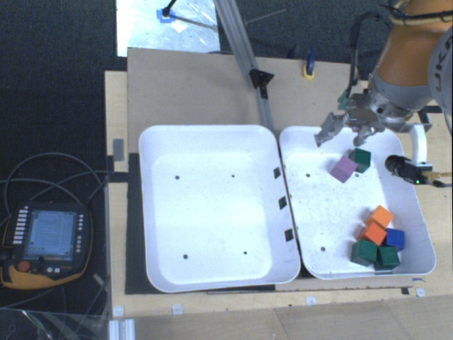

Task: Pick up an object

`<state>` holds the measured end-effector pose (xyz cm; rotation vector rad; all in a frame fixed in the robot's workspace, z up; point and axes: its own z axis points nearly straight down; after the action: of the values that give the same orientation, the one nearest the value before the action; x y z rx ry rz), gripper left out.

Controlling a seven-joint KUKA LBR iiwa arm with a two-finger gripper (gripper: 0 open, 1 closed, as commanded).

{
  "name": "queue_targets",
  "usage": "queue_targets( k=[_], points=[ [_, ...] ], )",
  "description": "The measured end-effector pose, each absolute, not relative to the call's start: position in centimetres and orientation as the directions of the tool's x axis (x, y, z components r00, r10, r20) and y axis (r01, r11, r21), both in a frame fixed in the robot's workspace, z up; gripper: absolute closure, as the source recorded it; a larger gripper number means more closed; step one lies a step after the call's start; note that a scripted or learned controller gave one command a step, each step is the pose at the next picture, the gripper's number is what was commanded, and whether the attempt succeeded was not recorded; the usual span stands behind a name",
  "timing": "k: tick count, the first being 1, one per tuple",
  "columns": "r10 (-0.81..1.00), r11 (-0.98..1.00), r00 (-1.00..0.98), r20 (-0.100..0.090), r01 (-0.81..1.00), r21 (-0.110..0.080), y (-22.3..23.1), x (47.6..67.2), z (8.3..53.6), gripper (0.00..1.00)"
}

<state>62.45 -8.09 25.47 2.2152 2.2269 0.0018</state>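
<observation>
Pendant [46,243]: sits off the bench at the lower left, cable looping above it.
Left bin [159,264]: white, shallow, a few dark specks on its floor.
Right bin [306,257]: touches the left bin along a shared edge; all the blocks lie in it.
Block pile [379,241]: near right corner — two orange blocks, a blue one and two dark green ones, all pressed together.
Purple block [344,168]: far part of the right bin, lying tilted, touching a green block [362,159] on its far right side.
Gripper [348,127]: hangs over the far rim of the right bin, just beyond the purple and green pair; its fingers look spread and nothing is between them.
Arm [410,41]: comes in from the right, orange band above the wrist.
Handling: the blocks look small, rigid and light — probably foam or wood, not fragile, little risk of slipping.
Where to hold: the purple block seems the best target, being nearest the gripper; take it across two opposite flat faces, with the fingers turned to match its skew and kept off the green neighbour.
</observation>
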Motion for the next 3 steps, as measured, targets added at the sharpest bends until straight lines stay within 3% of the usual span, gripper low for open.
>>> queue_targets(
  k=[1, 2, 3],
  points=[
    [1.000, 0.004, -0.004, 0.001, 1.000, 0.002, -8.1, 62.5, 25.5, 0.00],
    [1.000, 0.003, -0.003, 0.000, 1.000, -0.002, -7.9, 63.0, 21.2, 0.00],
    [1.000, 0.002, -0.002, 0.000, 1.000, -0.004, -8.3, 62.1, 16.1, 0.00]
  ],
)
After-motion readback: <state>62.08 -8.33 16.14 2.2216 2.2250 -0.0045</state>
